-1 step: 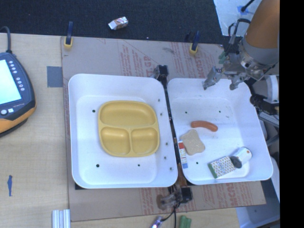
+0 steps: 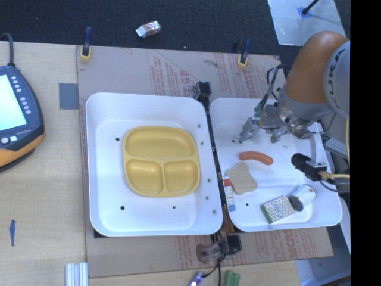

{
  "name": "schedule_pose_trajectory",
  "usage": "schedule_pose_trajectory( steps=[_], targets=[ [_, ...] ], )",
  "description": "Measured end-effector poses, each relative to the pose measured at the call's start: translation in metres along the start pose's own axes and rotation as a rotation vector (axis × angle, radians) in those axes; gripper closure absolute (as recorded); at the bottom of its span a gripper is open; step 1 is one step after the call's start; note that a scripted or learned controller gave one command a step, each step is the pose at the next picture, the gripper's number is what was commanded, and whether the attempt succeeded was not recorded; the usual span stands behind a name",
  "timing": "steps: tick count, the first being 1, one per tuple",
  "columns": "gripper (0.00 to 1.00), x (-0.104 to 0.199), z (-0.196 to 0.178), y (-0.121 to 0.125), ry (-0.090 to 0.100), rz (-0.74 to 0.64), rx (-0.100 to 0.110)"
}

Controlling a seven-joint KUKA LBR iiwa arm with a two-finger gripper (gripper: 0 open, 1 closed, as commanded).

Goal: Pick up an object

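one sausage [image 2: 256, 157], one tray [image 2: 161, 160]

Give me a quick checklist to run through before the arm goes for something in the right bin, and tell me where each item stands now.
1. Gripper over the right bin: ok, it hangs above the bin's upper part.
2. Fingers free of any object: ok, nothing sits between them.
3. Nearest target reachable: ok, the sausage lies just below the gripper, apart from its neighbours.
4. Bread slice clear of the sausage: ok, a gap shows between them.
5. Gripper height above the bin floor: cannot tell from this slanted view.
6. Yellow divided plate out of the way: ok, it sits in the left bin.
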State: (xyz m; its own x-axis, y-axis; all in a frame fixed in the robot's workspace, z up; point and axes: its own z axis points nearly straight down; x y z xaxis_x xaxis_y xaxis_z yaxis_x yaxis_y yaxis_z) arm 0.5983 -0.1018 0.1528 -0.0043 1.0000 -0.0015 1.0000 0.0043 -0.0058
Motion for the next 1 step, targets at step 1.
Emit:
schedule_pose_trajectory(
  steps=[1],
  targets=[
    [0.0,0.0059,0.0618,-0.0112,0.0,-0.002,-0.001]
  ],
)
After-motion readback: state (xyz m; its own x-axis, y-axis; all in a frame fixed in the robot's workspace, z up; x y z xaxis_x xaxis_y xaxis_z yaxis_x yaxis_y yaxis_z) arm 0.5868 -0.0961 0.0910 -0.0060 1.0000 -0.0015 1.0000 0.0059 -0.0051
